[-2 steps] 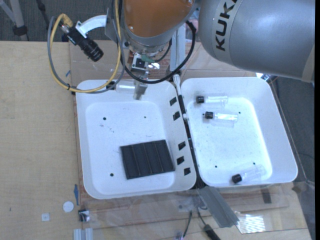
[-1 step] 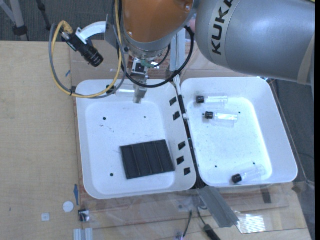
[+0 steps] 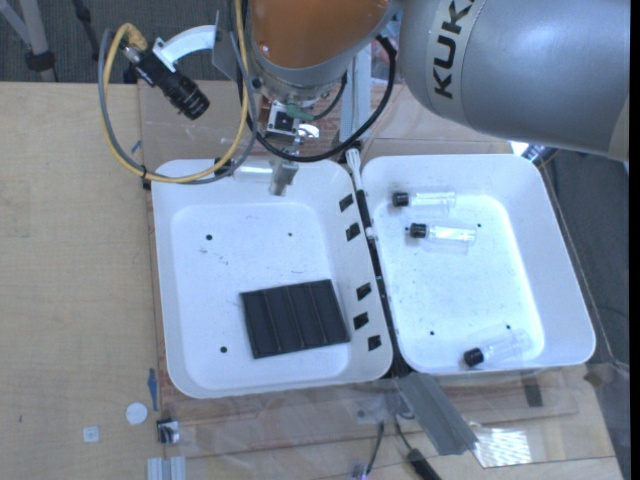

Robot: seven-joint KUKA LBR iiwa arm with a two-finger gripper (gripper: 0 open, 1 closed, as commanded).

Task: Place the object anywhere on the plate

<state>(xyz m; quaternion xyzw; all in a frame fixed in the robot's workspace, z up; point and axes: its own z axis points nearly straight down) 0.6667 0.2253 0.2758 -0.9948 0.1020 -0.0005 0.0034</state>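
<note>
I take the dark ribbed plate [image 3: 295, 318] as my landmark; it lies flat in the left bin [image 3: 190, 368], toward that bin's near edge, and it carries nothing.

Largest first: the arm [image 3: 500, 48] comes in from the right and crosses above the far side of both bins, its orange band directly beyond the plate. Under it the gripper [image 3: 284, 178] hangs over the far rim of the left bin, well beyond the plate. From my seat its tip reads as one narrow grey stub, and I cannot tell whether it is released or clenched. I see no object in it.

The right bin [image 3: 570, 298], to the right of the plate across the divider, holds the candidates: three small clear vials with black caps. One vial [image 3: 424, 200] lies far right of the plate, a second vial [image 3: 440, 234] just nearer than that, and a third vial [image 3: 492, 353] sits level with the plate's near edge, well to its right.

My judgement: the pick has not been made, so the task stands at its start. The next move calls for carrying the gripper right across the divider, lowering it over one vial with the fingers across its narrow body, then closing. These look slick and round, so I expect they could roll or squirt out.
</note>
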